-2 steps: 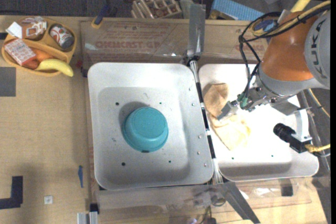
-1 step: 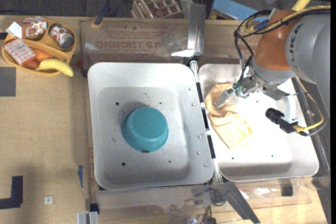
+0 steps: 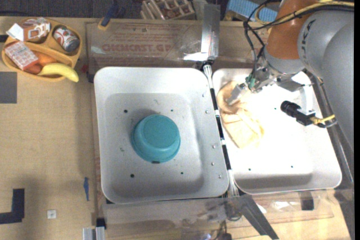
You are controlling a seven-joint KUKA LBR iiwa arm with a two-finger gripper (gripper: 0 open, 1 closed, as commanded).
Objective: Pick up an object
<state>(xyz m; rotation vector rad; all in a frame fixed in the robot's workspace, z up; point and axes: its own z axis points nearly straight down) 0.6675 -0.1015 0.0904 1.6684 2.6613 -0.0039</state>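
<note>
Where the bench comes nearest the camera, the left bin (image 3: pixel 107 121) holds a teal bowl (image 3: pixel 157 138) upside down near its middle, well apart from the right bin (image 3: pixel 315 177). In that right bin a tan crumpled cloth (image 3: pixel 239 118) lies against the left wall. Farther back the gripper (image 3: pixel 239 91) reaches from the right to the cloth's upper edge; how its tool is set I cannot tell.

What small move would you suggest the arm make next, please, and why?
Probably a short descent onto the tan cloth. The gripper sits over its upper edge in the right bin, and the view doesn't show anything held.
</note>
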